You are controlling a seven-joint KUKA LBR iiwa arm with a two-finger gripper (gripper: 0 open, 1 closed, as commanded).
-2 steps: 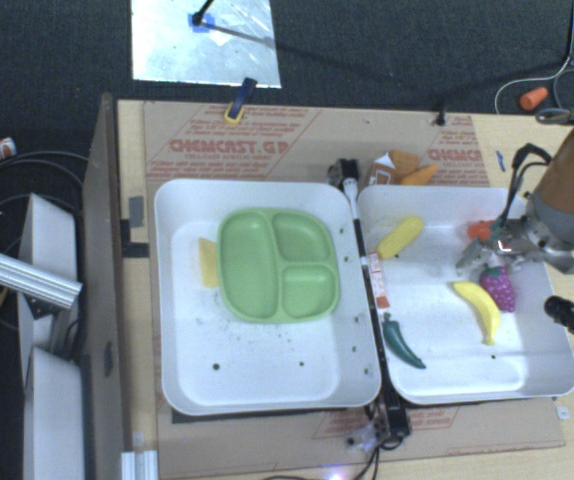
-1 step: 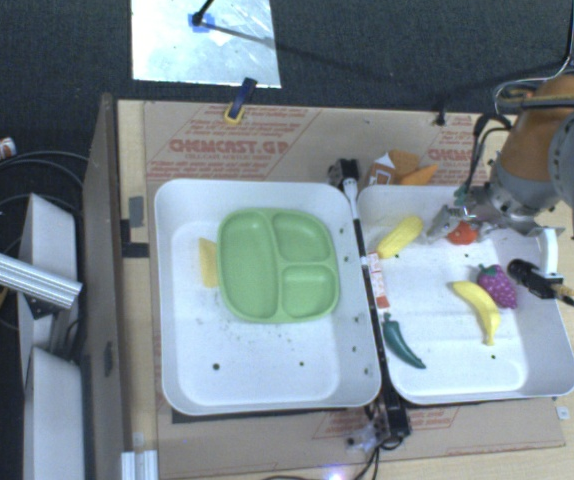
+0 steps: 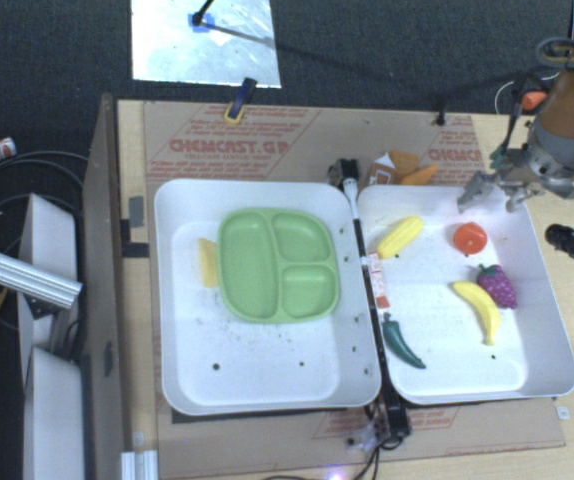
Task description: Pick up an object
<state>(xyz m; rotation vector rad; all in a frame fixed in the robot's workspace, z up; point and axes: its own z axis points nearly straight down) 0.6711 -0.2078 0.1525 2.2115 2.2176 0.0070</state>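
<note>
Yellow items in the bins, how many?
3. Corn and banana in the right bin; a yellow piece in the left bin, partly hidden by the green tray.

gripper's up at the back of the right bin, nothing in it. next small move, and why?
Probably lower the gripper a little toward the tomato. It hovers open above the right bin with nothing between its fingers, the tomato lies nearest, and it sits apart from the corn and grapes.

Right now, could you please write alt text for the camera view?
A grey arm's two-finger gripper hovers open above the right white bin, near a red toy tomato. That bin also holds plastic corn, banana, grapes; the left bin holds a green divided plate.
</note>
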